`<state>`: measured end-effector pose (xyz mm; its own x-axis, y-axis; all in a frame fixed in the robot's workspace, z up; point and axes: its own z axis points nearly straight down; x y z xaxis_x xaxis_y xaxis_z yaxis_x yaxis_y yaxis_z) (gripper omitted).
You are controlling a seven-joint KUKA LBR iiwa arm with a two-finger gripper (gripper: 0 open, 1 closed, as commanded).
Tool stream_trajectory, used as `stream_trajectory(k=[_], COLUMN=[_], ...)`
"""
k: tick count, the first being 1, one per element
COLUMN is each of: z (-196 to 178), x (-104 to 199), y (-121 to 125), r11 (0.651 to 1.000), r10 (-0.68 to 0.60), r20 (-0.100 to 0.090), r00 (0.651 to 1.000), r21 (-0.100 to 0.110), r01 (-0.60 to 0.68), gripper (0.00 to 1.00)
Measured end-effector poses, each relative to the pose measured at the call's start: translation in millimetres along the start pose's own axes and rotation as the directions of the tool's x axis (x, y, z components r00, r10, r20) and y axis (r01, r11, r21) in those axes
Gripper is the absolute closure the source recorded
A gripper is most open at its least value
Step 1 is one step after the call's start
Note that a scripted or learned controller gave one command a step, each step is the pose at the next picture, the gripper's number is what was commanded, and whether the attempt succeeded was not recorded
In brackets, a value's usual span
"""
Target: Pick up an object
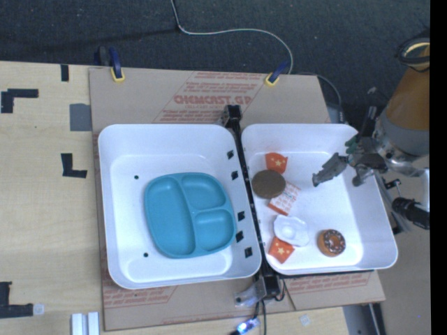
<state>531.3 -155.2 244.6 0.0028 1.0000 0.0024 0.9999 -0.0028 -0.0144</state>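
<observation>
The right bin (370, 222) holds several small items: an orange packet (276, 162), a brown round disc (268, 184), a white and red packet (285, 199), a white cup-like piece (290, 229), an orange wedge (281, 250) and a chocolate donut (331, 242). My gripper (342, 176) hangs over the upper right part of this bin, to the right of the disc and above the donut. Its fingers are spread open, with nothing between them.
In the left bin (119, 187) lies a blue divided plate (188, 213). A black hinge strip (241, 187) runs between the two bins. Both bins rest on a cardboard sheet (202, 96) clamped at the back, with a white cable (230, 30) behind.
</observation>
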Motion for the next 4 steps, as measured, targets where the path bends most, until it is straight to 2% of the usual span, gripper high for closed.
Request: stream_trajectory(k=[1, 3, 4], z=[-7.1, 113.3, 158.6], x=[0.6, -3.0, -3.4], y=[2.3, 17.5, 19.3], r11=[1.0, 1.0, 1.0], r10=[-0.004, -0.004, -0.003], r20=[0.002, 0.002, 0.002], r00=[1.0, 1.0, 1.0], r21=[-0.013, -0.008, -0.014], r01=[0.004, 0.004, 0.003], gripper=[0.0, 0.0, 0.0])
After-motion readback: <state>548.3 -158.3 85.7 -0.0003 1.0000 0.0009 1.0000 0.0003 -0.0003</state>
